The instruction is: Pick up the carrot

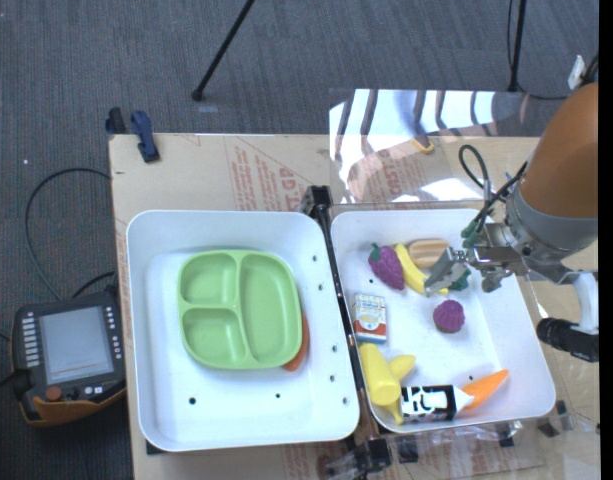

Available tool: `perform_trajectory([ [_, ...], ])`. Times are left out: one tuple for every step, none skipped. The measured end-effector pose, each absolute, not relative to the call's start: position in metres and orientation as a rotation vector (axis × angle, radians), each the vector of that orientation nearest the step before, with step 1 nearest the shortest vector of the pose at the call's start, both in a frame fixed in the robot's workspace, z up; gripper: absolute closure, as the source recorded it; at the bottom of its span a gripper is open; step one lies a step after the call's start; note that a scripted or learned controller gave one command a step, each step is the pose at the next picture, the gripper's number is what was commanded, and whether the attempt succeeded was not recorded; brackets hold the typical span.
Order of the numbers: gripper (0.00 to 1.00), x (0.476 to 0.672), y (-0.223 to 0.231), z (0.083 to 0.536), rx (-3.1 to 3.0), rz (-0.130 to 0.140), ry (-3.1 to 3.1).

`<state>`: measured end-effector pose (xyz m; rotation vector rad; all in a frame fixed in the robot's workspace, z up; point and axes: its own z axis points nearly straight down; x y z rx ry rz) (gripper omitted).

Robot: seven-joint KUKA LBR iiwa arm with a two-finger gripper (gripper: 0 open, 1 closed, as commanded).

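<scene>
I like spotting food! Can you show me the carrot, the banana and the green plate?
carrot (489,383), camera view, middle of its orange body.
banana (409,269), camera view, middle of its yellow curve.
green plate (282,352), camera view, its bare rim.

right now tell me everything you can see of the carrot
The carrot is a small orange toy, smooth and plastic-looking, tapering to a point. It lies flat near the front right corner of the right bin, tip aimed up and right. Its thick end meets the black-and-white tube. The gripper is well away from it.
</scene>
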<state>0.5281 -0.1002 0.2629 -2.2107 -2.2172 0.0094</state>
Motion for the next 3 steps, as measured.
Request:
perform_trajectory([
  [0.00,0.487,-0.150,0.173,-2.040,0.010,-2.369],
  [0.00,0.475,-0.187,0.103,-1.632,0.001,-2.670],
  [0.00,0.477,-0.211,0.089,-1.014,-0.007,-2.966],
])
